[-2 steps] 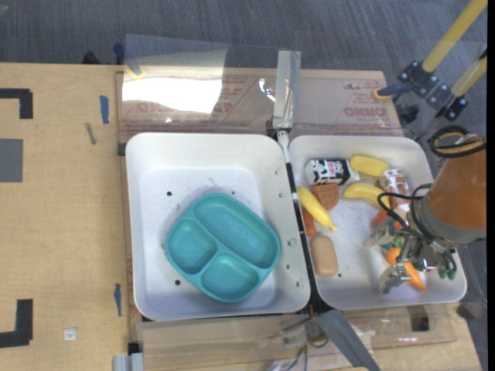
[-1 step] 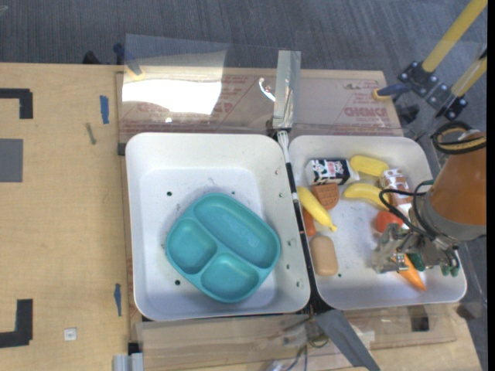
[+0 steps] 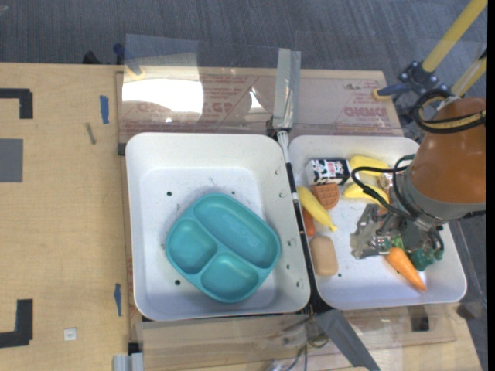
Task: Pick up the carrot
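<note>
I count two bins, one carrot (image 3: 406, 268) beside my gripper (image 3: 377, 239), one teal plate (image 3: 223, 245); finger state I cannot tell.

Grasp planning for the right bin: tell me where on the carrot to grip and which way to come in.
Grip the carrot across its thicker middle, coming straight down. It lies flat in the right bin, slanting from its green top near the gripper to its tip at the front. Set the fingers across that slant; the tapered tip would likely slip. The bin wall close in front makes a sideways approach awkward.
</note>
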You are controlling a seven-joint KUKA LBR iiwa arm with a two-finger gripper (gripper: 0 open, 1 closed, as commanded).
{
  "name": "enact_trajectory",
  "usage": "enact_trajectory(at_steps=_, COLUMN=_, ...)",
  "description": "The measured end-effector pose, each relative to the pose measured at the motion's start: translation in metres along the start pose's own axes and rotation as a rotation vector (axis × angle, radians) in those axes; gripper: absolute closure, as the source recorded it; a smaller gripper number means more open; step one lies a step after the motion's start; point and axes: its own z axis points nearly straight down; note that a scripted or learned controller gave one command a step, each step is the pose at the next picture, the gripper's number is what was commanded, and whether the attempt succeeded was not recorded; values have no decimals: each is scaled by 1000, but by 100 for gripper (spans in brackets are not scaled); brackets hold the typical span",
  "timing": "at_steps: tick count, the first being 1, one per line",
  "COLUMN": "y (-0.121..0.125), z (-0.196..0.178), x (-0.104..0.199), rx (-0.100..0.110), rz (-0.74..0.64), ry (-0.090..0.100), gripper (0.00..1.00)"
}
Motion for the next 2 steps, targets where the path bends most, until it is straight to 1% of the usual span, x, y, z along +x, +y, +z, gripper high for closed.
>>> enact_trajectory(at_steps=1, y=-60, z=84, x=5, rx=-1, rz=-132, ry=17, gripper=100)
enact_trajectory(at_steps=2, y=-29, z=-35, x=-24, rx=3, rz=-73, ry=-3, gripper=100)
